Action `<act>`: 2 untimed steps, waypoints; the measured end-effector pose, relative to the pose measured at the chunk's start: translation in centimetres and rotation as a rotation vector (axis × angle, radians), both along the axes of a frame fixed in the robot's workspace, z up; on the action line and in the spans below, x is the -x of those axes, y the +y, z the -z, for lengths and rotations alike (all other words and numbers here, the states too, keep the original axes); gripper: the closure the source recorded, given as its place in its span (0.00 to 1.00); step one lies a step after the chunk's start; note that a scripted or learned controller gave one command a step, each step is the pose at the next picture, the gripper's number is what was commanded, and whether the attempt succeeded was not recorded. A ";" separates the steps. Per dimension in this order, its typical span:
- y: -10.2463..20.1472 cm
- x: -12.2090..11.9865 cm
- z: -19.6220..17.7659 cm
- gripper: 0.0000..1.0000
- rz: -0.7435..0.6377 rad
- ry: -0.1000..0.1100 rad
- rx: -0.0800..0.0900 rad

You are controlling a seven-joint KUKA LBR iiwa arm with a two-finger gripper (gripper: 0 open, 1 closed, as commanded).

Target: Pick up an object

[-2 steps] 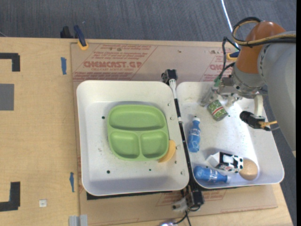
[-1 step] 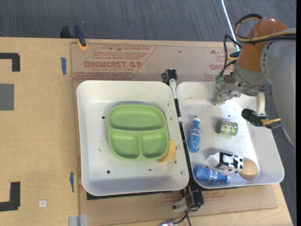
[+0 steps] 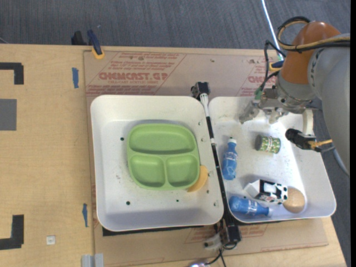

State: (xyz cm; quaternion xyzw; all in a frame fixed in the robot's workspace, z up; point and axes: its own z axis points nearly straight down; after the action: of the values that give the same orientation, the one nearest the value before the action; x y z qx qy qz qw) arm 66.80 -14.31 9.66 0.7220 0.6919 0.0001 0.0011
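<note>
1. Gripper (image 3: 261, 113): seen above the upper part of the right bin (image 3: 311, 166), its two grey fingers (image 3: 247, 114) spread apart and pointing down. Nothing is seen between them; whether the tips touch the bin floor cannot be told.
2. Arm (image 3: 328, 65): shown entering from the right, grey, with the orange band (image 3: 306, 52) above the wrist, bent over the far right corner of the right bin.
3. Nearest objects, at the near edge of the right bin: a blue bottle (image 3: 248, 206) lying on its side, a black-and-white object (image 3: 272, 192) just beside it, and a tan rounded object (image 3: 294, 200) at the right.
4. Middle of the right bin: a second blue bottle with a white cap (image 3: 229, 159) is laid near the left wall; a small green can (image 3: 268, 144) lies on its side, just below the gripper and apart from it.
5. Left bin (image 3: 105, 166): a green divided plate (image 3: 164, 156) is shown at its centre, with a yellow banana-like piece (image 3: 199, 181) touching the plate's near right corner.
6. Beyond the bins: a sheet of brown cardboard (image 3: 144, 74) is laid on the bench.
</note>
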 end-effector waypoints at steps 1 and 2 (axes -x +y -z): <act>-3.1 7.9 1.1 0.00 -0.183 0.000 0.001; -3.0 7.7 0.0 1.00 -0.183 -0.004 0.001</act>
State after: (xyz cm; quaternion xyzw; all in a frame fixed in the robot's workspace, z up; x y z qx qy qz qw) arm 59.06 -17.31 9.63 0.6559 0.7549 0.0014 0.0028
